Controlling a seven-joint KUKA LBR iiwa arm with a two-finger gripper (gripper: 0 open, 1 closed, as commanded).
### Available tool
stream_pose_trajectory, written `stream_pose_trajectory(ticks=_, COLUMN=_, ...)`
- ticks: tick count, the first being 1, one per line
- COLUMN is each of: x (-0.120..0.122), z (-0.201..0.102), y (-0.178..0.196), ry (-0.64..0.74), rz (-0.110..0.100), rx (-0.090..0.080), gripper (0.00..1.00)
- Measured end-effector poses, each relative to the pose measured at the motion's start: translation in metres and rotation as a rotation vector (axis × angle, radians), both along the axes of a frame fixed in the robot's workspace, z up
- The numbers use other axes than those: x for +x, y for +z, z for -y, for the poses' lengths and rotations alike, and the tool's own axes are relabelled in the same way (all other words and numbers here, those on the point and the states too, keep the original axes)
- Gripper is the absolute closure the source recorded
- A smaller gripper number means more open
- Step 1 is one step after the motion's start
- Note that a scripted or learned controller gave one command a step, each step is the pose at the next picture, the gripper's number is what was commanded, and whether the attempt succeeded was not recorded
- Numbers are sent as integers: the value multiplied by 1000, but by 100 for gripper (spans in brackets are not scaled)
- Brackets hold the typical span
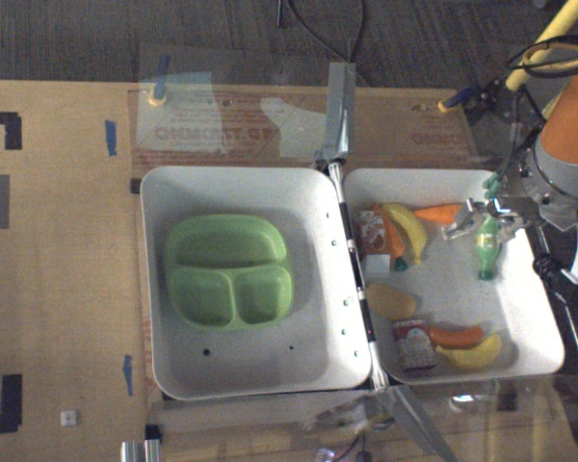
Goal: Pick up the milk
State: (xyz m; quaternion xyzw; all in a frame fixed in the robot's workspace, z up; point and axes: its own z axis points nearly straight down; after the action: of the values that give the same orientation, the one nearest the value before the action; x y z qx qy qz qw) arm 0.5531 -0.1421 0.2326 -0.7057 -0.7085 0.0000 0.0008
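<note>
Green plastic, a divided plate with three compartments, lies in the left bin, which sits on the cardboard-covered tabletop. Blue tape marks dot that surface near the bin's far-left corner.

Across the metal divider, the right bin holds the clutter. Against its left wall stands a small red-and-white carton, most likely the milk, though its print is too blurred to read. Touching it on the right is an orange carrot, partly hidden under a yellow banana. Nearer the front lies a tan, potato-like lump. Below it sits a second red-and-white carton, also blurred, so which of the two is the milk cannot be settled. Just beside that carton lie another carrot and a second banana, touching each other.

Further right, a third carrot rests near the far wall, and a green bottle stands just under the hand. The hand hovers over the bin's far-right part, well apart from both cartons; whether its metal parts are apart or together I cannot tell. The arm is cut off by the right edge.
</note>
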Motion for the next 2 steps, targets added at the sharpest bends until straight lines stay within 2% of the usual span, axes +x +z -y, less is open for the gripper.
stream_pose_trajectory(ticks=1, x=5, z=0, y=8, ry=58, rz=4, rx=-2, gripper=0)
stream_pose_trajectory(ticks=2, x=1, z=-17, y=-144, ry=50, rz=11, rx=-1, gripper=0)
